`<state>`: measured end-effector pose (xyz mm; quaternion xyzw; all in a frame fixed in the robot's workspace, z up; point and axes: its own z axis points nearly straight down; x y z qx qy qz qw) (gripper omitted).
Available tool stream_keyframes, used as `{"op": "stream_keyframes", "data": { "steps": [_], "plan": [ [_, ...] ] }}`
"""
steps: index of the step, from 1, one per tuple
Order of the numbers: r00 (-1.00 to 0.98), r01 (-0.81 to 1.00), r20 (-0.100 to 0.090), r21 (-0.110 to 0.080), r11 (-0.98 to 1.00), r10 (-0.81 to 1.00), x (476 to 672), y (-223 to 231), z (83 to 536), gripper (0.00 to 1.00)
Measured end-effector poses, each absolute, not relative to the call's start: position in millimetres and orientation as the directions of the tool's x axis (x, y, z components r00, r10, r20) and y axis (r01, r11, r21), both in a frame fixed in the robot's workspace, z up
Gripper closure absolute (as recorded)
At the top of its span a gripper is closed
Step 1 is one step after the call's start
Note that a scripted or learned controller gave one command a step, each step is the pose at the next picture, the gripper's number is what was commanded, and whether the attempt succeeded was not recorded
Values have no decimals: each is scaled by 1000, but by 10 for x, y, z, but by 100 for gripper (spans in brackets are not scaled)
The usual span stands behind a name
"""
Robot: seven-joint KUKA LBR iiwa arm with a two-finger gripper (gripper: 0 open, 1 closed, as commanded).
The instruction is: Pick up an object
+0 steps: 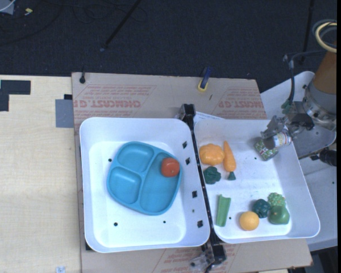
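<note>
My fingers (pixel 271 143) sit at the right white bin's (pixel 298 178) upper right edge, pinching a small green-and-white object (pixel 267 149). Open floor lies mid-bin. That bin holds an orange lumpy toy (pixel 211 153), orange carrot (pixel 229 157), dark green broccoli (pixel 211 175), green stick (pixel 223 210), yellow-orange ball (pixel 249 220), and green veg cluster (pixel 273 207) lower right. Left white bin (pixel 96 209) holds a blue divided plate (pixel 137 181) with a red tomato (pixel 170 167).

One fixed camera looks down (at a slant) on both bins (pixel 96 147).
</note>
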<state>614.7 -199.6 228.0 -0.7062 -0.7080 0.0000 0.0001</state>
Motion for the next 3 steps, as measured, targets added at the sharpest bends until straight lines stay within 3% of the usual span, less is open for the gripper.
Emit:
{"op": "stream_keyframes", "data": {
  "steps": [1, 3],
  "plan": [
    [-4, 1000, 2, -2, 4, 1000, 6206, -1435, 2365, 100],
    [-4, 1000, 2, -5, 4, 1000, 6084, -447, 2278, 100]
  ]
}}
